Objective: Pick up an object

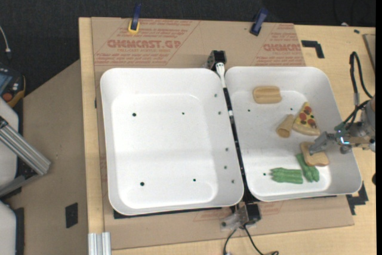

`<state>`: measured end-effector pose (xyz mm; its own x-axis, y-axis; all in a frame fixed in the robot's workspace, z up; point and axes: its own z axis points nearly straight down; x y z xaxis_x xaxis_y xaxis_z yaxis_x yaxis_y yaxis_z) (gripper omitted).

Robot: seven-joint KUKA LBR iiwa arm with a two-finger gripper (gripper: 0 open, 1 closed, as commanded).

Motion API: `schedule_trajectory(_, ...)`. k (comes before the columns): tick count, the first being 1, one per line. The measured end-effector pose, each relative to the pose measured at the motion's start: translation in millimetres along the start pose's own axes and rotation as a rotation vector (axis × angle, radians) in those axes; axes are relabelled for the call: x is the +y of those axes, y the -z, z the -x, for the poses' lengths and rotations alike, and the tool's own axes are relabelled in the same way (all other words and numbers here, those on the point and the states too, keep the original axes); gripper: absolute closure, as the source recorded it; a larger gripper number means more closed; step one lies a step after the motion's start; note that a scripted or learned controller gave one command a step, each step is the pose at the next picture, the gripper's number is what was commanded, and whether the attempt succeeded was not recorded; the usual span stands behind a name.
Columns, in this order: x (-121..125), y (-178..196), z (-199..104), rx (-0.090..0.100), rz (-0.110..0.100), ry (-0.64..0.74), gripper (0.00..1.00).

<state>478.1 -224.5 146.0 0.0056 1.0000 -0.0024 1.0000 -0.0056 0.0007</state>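
Observation:
The right bin (334, 176) holds several toy foods. A tan bread roll (266, 94) lies near its back. A pizza slice (307, 118) and a small tan cone (286, 126) sit in the middle. A tan bread piece (315, 157) lies next to two green pea pods (287, 175) near the front. My gripper (332, 140) reaches in low from the right edge, just above and right of the tan bread piece and below the pizza slice. It is small and partly cut off by the frame.
The left bin (113, 128) stands beside the right one, with a black divider strip (230, 122) between them. Both rest on a cardboard sheet (179, 39) held by blue clamps (258, 21). Cables (355, 77) hang at the right.

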Motion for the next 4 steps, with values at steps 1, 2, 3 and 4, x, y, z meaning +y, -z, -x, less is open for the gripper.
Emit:
schedule_trajectory(1, 4, 164, 1, -0.007, 0.019, 0.007, 0.0)
schedule_trajectory(2, 2, 216, 1, -0.003, 0.009, 0.007, 0.0)
schedule_trajectory(3, 2, 384, -12, -0.007, 0.022, 0.008, 0.0)
schedule_trajectory(4, 2, 391, -126, 0.003, 0.007, 0.019, 0.0)
